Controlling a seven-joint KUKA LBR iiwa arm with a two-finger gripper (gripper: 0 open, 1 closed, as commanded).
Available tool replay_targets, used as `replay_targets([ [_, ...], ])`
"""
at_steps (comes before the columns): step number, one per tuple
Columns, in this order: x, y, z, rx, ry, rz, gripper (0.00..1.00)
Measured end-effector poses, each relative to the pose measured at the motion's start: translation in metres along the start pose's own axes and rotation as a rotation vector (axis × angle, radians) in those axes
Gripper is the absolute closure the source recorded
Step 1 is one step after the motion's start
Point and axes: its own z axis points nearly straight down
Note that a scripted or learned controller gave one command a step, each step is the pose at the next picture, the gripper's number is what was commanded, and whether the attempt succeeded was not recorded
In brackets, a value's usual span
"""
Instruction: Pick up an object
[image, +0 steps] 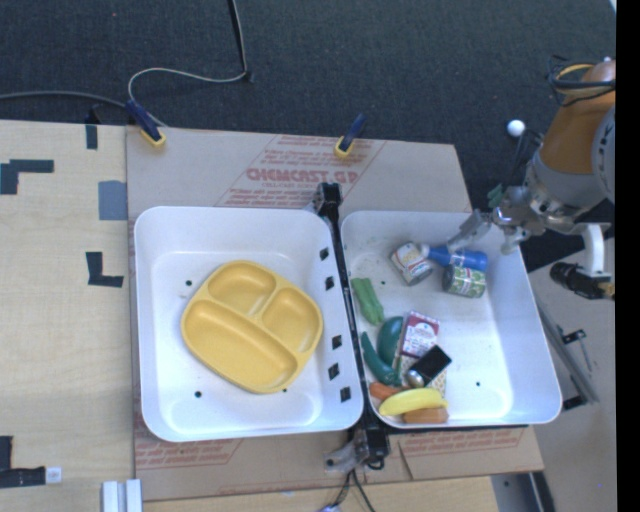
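The right bin (520, 330) holds a jumble of small objects. A silver can (410, 262) lies on its side near the back, with a blue-and-green can (463, 272) just to its right. Toward the front there are a green vegetable (367, 299), a teal item (386, 336), a red-and-white box (419, 334), a black block (432, 361), a yellow banana (411, 401) and an orange carrot-like piece (384, 390). My gripper (478, 228) hangs over the bin's back right corner, just above and right of the two cans, with nothing visibly in it.
In the left bin (160, 300) a yellow divided plate (252, 325) lies flat. A black divider (338, 310) joins the two bins. The grey arm with its orange band (575, 130) comes in from the upper right. Cardboard (290, 170) lies under the bins.
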Motion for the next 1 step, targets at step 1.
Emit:
replay_targets([
  [1,-0.0075,0.0172,0.0913,-0.001,0.005,-0.002,0.00],
])
